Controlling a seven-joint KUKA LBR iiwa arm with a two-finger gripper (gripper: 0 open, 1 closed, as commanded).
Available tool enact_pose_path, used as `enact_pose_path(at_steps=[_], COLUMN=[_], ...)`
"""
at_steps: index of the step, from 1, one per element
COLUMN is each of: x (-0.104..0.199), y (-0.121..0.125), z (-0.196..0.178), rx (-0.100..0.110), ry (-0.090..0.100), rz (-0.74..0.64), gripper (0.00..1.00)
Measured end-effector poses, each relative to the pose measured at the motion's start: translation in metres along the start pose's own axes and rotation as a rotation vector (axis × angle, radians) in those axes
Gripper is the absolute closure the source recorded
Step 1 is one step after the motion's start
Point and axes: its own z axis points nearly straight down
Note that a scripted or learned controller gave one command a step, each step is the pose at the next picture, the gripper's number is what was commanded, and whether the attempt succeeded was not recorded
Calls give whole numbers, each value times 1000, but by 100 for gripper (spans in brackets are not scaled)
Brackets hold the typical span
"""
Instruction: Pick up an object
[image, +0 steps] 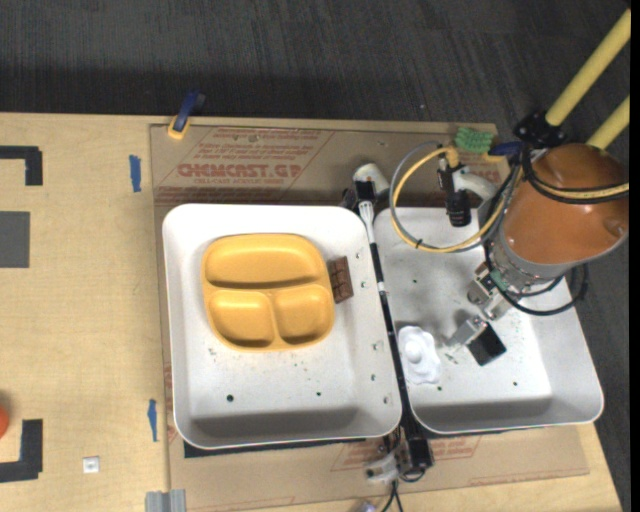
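In the camera view the arm (560, 215) reaches in from the right, over the far right part of the right bin (560, 395). Its orange band sits high over the bin's far right corner and the wrist points down and to the left. The gripper (464, 334) hangs low over the middle of that bin's floor. Whether it is open or closed cannot be told from this angle, and nothing can be seen held in it.

A small white lump (418, 356) lies in the right bin close to its left wall, just left of the gripper and a little nearer.

In the left bin (190, 400) a yellow divided plate (268, 290) lies flat in the far half. A small brown block (339, 279) sits against the plate's right edge.
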Motion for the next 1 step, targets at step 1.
enact_pose_path(at_steps=[1], x=[-15], y=[-8], z=[11], rx=[-2], ry=[1], rz=[-380], gripper=[0])
